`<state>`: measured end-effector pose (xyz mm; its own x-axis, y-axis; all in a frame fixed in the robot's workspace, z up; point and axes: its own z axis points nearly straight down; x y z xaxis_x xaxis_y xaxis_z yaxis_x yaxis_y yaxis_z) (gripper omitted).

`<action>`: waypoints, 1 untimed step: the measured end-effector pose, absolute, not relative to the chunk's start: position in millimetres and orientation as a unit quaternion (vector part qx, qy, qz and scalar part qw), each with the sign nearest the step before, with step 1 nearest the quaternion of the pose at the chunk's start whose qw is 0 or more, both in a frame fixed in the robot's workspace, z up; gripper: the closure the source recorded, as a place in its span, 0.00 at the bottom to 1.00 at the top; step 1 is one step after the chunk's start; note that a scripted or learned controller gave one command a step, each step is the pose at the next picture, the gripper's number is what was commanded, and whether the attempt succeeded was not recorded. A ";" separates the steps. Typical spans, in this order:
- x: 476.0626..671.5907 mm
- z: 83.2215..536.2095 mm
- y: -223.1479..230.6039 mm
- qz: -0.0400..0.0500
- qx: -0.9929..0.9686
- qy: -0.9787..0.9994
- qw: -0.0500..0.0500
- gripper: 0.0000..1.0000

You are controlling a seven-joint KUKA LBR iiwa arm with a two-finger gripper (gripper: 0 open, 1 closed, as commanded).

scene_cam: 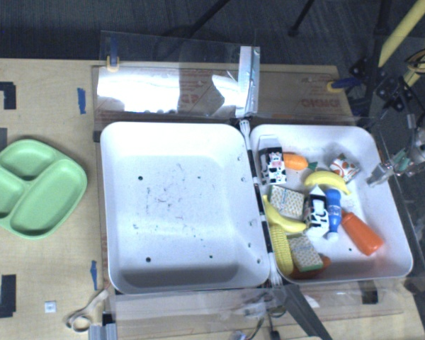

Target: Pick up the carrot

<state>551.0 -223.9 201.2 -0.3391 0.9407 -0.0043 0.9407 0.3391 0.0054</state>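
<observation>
Closest to the lens, a yellow corn cob [282, 255] and a speckled sponge block [306, 253] are lying at the near end of the right bin [395, 259]. Just beyond them the carrot [361, 235] is lying on that bin's floor toward its right wall, slanting with its fat end pointing at the near right corner. A blue-and-white bottle [332, 212] is lying just beside the narrower end.

My pincer [388, 168] is hanging over the right bin's far right rim, well apart from the carrot and holding nothing that I can see. I cannot tell whether it is open or closed; at this angle it is showing as little more than a glinting metal shape.

I am judging the pick as not yet begun, and several things are worrying me. A smaller orange piece [295, 162] is sitting at the far left of the bin, so I am at risk of going for the wrong orange target. The bottle is crowding the carrot's thin end, so a descent there could be catching both. The carrot is looking smooth and tapered, so a squeeze off its middle could be squirting it sideways toward the wall. 2 bananas [326, 180] are also lying in the clutter, while the left bin [177, 137] is lying alongside.
</observation>
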 end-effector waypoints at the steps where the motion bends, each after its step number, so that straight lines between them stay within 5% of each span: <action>1: 629.4 156.5 -222.7 0.000 0.577 0.816 0.001 1.00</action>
